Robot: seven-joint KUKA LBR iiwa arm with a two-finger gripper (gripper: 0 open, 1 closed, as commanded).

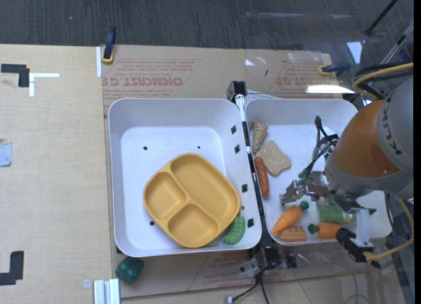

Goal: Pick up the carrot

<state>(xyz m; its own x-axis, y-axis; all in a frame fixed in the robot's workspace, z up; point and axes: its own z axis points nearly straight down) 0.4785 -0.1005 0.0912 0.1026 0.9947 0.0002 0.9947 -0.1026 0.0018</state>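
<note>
Your carrot (287, 219) lies at the right bin's (289, 110) front edge, just beside the gripper (297, 194). I cannot tell how the jaws stand; crowding toys may get pinched instead.

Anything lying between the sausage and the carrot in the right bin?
No. In the camera view, bare white bin floor separates the sausage from the carrot; the bread slice sits higher, off that line.

Arm (368, 145) bent low, wrist tilted toward left.
</note>
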